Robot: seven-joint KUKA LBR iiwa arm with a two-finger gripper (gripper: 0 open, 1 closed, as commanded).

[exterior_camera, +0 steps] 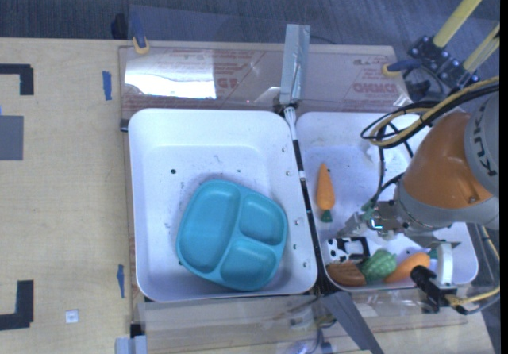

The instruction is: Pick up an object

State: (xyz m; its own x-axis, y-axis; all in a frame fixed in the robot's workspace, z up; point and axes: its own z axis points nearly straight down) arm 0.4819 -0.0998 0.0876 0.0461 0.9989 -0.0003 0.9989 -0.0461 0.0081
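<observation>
My gripper (359, 227) hangs low over the right bin (349, 146), below the arm's orange band (441, 163). Just under it lies a small black-and-white object (347, 248). Along the bin's front edge sit a brown piece (344, 271), a green knobbly toy (379, 263) and an orange piece (409, 265). A toy carrot (325, 188) lies apart from the gripper, up and to its left near the bin's left wall. I see nothing lifted off the bin floor.
The left bin (159, 146) holds a blue divided plate (232, 233). A clear divider (294, 67) stands behind the bins. Black cables (389, 126) loop over the right bin's far corner. Yellow rods (468, 3) cross the top right.
</observation>
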